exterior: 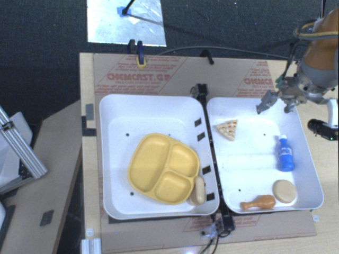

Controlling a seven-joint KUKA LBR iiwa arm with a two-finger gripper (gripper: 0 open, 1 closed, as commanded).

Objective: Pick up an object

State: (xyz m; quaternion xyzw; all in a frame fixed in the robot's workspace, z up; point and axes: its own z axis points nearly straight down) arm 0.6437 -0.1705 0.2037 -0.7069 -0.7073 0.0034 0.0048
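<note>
Hovering spread over the right bin [302, 128], fingers [263, 106] clear pizza slice [228, 129] — bottle [285, 153] beside.

the left bin [114, 120] holds a sectioned tray [164, 168]; in the right bin [304, 136], a pizza slice [228, 129] lies at ten o'clock and a bottle [285, 153] at three.

The arm [322, 46] comes in from the upper right, its orange band showing above a grey wrist. The gripper [276, 104] points down and leftward, its two dark fingers [264, 103] spread apart with nothing between them.
</note>
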